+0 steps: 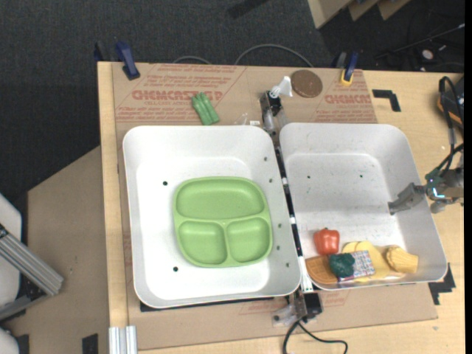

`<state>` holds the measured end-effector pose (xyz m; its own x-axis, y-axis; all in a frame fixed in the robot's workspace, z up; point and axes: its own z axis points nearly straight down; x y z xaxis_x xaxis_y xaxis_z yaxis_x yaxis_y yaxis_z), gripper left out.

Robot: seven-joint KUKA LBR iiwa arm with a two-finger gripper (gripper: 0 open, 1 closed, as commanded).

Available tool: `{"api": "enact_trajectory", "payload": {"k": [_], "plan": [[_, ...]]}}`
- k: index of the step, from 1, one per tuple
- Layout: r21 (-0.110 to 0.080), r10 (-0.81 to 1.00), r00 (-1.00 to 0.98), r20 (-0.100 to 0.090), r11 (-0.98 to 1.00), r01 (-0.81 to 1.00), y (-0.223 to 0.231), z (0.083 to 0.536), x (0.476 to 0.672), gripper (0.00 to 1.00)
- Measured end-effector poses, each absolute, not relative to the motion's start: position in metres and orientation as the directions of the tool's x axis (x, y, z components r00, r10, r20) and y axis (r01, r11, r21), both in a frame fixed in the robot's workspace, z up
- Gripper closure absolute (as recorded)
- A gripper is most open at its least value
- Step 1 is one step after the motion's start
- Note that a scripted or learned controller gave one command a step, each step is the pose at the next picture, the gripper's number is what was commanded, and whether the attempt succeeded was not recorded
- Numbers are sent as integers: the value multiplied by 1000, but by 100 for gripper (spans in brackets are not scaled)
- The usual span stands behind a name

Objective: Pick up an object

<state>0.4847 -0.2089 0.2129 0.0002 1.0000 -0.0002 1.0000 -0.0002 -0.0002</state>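
Several small objects lie bunched along the near edge of the right bin (346, 153): a red pepper-like piece (327, 240), a dark green lump (341, 264), a small printed box (362, 266), a yellow ridged piece (402, 259) and a brown flat slice (317, 270). My gripper (414, 196) pokes in low over that bin's right wall, a grey tip pointing left. It sits up and to the right of the pile, apart from every object. Nothing is seen in it.
The left bin (147, 220) holds a green divided plate (221, 221). On the cardboard behind the bins lie a green toy (206, 110) and a brown disc (306, 84). Clamps (129, 61) grip the bench's far edge. Cables run at the right.
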Motion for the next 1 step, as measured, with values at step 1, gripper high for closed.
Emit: {"api": "enact_trajectory", "payload": {"k": [1], "plan": [[-4, 1000, -11, 6, 11, 1000, -116, 185, 526, 0]]}}
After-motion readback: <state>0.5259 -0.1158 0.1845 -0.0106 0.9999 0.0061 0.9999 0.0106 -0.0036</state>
